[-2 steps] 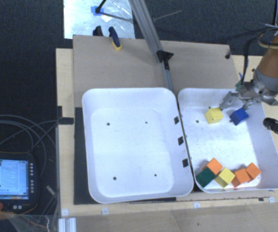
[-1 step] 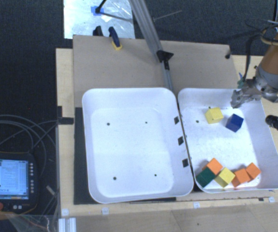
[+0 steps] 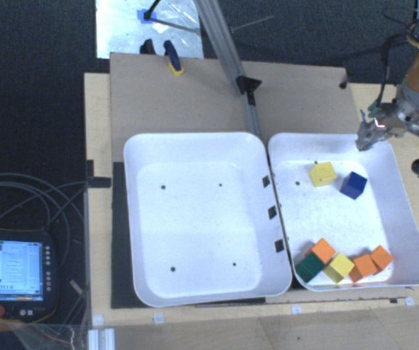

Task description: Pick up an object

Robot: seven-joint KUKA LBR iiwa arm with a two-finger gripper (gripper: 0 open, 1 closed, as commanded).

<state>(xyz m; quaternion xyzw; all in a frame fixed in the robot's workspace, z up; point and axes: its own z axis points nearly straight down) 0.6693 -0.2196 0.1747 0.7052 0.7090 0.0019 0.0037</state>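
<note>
Gripper [image 3: 370,132] sits empty at upper right over the right bin's [image 3: 407,203] rim, jaw gap can't tell; go for the lone blue block [image 3: 353,184] just below it, straddling flat faces.

left bin [image 3: 194,217]: wide open floor, easy to drop into anywhere.
right bin [image 3: 406,217]: middle stretch is free, and so is the near-left wall area up top.
back obstacles: yellow cube [image 3: 323,173] and blue cube [image 3: 353,184] sit just beside each other, with a slim gap between them.
front corner: pretty jammed, with orange cube [image 3: 323,251], green cube [image 3: 310,267], another yellow cube [image 3: 338,267] and two more orange cubes [image 3: 373,261] bunched together, touching.
overhead: slanted grey pole [image 3: 220,35] crosses above the seam between the bins.
</note>
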